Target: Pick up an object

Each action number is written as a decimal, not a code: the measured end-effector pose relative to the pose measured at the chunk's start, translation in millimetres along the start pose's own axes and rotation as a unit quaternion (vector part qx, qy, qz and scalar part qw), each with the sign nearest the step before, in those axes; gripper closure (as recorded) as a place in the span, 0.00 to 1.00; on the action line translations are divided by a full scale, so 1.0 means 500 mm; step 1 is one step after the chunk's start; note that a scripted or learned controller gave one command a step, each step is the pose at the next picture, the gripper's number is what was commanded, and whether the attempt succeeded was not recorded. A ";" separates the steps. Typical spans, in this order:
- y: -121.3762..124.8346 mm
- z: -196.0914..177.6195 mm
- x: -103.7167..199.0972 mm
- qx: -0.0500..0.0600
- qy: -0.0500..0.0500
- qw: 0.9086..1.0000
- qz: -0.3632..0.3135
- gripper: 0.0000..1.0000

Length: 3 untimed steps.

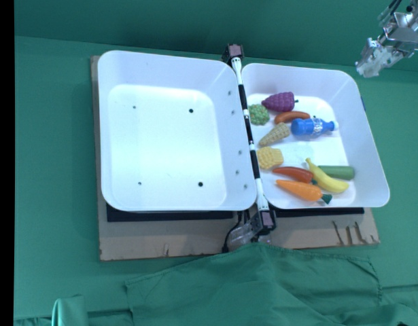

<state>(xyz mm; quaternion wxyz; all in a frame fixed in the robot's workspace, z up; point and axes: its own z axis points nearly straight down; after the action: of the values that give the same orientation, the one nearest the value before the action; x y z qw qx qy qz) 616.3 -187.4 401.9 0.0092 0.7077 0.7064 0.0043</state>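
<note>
The right bin (361, 117) holds several toy foods: purple grapes (279, 101), a green broccoli piece (258, 114), a red sausage (292, 116), a blue bottle (312, 126), a corn cob (274, 134), a yellow waffle-like piece (270, 157), a red chili (294, 174), a banana (326, 177), a green cucumber (339, 171) and an orange carrot (302, 191). My gripper (372, 58) hangs at the upper right, above the bench and beyond the right bin's far corner, well away from the toys. Nothing is seen between its fingers.
The left bin (113, 87) sits beside the right one, with a black-and-white divider bar (248, 131) between them. Both rest on a cardboard sheet (147, 243). Green cloth (263, 284) bunches up at the front.
</note>
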 end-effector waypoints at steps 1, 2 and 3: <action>-0.001 -0.013 -0.002 0.003 0.000 1.000 0.002 1.00; -0.002 -0.012 -0.004 0.004 -0.001 1.000 0.003 0.00; 0.172 0.061 0.003 0.004 0.000 1.000 -0.001 0.00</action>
<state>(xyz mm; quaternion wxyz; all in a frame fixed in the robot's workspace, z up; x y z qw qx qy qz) 702.8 -186.3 372.8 0.0058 0.7070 0.7072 0.0015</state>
